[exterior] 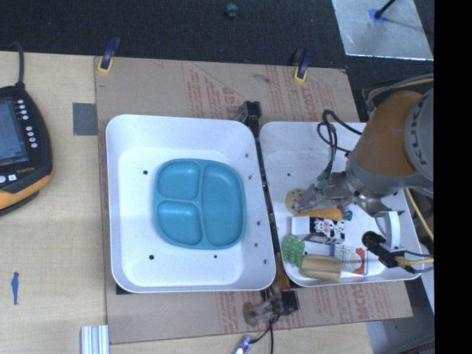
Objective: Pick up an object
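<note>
A small round tan disc with dark specks (295, 196) is lying flat in the shallow white bin that the arm is reaching into (291, 142). The disc is sitting just beside the fingers (313, 196), on the side away from the arm. The fingers are hanging low over this bin, at the end of the grey arm with the orange band (383, 146). I cannot tell how far apart the fingers are standing, or whether they are gripping anything.

More things are lying close together on the near side of the fingers. A short orange stick (324, 214) is lying right next to them. A flat white box with a black picture (324, 228) is lying just past the stick. Further from the fingers, a bumpy green lump (293, 251) is sitting near the bin's wall. A tan roll (321, 266) is lying beside the lump, and a white packet with red marks (354, 259) is lying next to the roll.

The other shallow white bin (122, 198) is sitting well apart from the fingers, out past the disc. A light blue plastic plate with three sections (199, 203) is lying in the middle of it.

Both bins are resting on a brown cardboard sheet (221, 87) on the pale wooden worktop (44, 271). A black and orange hand controller with a screen (18, 150) is lying on the worktop, far from the fingers.
</note>
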Tool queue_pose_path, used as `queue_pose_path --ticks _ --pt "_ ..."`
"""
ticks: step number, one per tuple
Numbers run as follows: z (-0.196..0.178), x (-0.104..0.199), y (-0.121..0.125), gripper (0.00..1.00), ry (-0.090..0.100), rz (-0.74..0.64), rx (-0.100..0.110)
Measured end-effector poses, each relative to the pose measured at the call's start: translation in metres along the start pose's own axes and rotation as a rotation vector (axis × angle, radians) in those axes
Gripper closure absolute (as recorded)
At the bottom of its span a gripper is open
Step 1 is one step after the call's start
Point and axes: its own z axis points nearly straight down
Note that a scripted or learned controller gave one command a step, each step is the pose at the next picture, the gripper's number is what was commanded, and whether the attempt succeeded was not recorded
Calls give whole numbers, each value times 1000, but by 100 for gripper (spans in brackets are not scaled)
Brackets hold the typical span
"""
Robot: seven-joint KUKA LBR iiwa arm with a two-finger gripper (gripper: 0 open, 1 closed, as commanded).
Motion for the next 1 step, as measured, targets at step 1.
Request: queue_pose_path --ticks 1 --pt "0 -29 66 0 0 1 -2"
